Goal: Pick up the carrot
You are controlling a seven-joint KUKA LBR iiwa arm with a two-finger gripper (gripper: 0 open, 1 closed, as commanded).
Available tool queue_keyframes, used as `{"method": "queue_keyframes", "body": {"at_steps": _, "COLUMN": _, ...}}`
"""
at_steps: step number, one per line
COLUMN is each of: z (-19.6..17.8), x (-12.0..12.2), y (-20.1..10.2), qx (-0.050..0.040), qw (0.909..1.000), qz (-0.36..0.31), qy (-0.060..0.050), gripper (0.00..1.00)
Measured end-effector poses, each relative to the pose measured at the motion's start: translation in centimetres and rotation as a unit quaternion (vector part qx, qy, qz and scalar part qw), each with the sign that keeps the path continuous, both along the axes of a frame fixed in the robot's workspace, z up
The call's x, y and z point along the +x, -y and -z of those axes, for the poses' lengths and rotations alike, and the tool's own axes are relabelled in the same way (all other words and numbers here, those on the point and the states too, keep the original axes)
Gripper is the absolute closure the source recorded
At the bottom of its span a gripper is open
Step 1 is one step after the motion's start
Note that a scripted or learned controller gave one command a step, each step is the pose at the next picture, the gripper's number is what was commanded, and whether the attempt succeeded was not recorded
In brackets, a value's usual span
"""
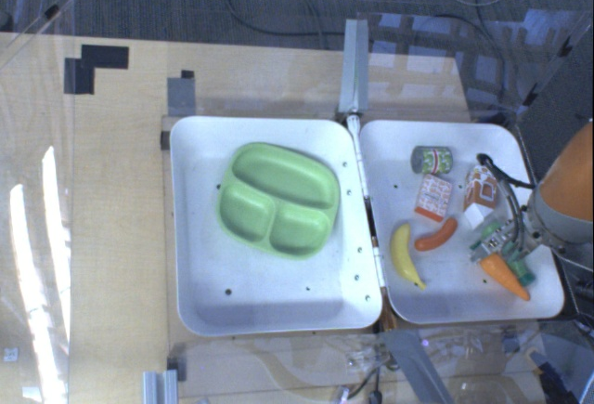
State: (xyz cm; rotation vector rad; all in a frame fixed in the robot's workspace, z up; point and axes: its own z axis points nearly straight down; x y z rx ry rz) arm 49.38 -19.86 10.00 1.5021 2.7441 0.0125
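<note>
a: where's the carrot (506,275) at this moment?

b: in the right bin (464,135), low toward five o'clock, close to the bottom right corner. it lies on the bin floor at a slant, pointed end toward four o'clock, blunt end toward ten.

a: and the gripper (501,242)?

b: it comes in from three o'clock and sits right over the carrot's blunt end, touching it or just above it. from this slanted view i cannot tell which, and whether the jaws are spread or pressed together i cannot tell either; the tip is a small dark and green cluster. nothing shows the carrot lifted or pinched.

a: why would it hang there?

b: my guess is it is lined up for a grasp at the thick end, where there is more to hold.

a: anything crowding it?

b: a red sausage (435,235) lies at nine o'clock from the gripper, apart from the carrot. a banana (405,254) sits farther that way, with a small carton (432,197) and a can (432,159) up toward eleven. the green divided plate (278,198) rests alone in the left bin (200,281), well apart.

a: risk?

b: the bin wall near the carrot could leave little room.
</note>
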Motion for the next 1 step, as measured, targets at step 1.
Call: {"method": "queue_keyframes", "body": {"at_steps": 1, "z": -9.43, "x": 0.94, "y": -5.13, "qx": 0.0005, "qw": 0.9861, "qz": 0.166, "qy": -0.005, "gripper": 1.00}}
